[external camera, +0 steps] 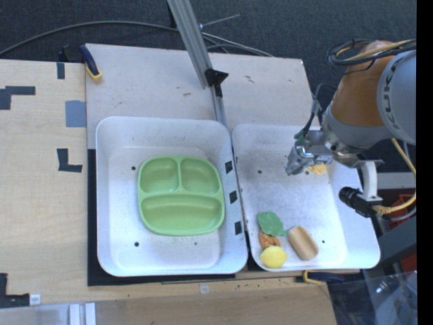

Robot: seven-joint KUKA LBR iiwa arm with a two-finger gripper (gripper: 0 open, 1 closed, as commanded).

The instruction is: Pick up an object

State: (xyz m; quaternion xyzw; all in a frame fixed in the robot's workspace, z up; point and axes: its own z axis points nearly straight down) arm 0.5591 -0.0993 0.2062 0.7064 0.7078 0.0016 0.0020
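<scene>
My gripper (298, 162) hangs over the upper right part of the right bin (270, 144), pointing down and left. A small yellow-orange object (318, 170) lies right beside it, partly hidden by the wrist; whether it touches the gripper I cannot tell. At the bin's front lie a green leaf piece (270, 222), a small orange item (268, 239), a yellow lemon (273, 257) and a tan bread roll (302, 242), all well below the gripper.
The left bin (115, 181) holds a green divided plate (180, 195). A slanted metal pole (193, 36) ends at the wall between the bins. Cables run across the dark floor at the back. The arm's orange band (362, 93) sits at the right.
</scene>
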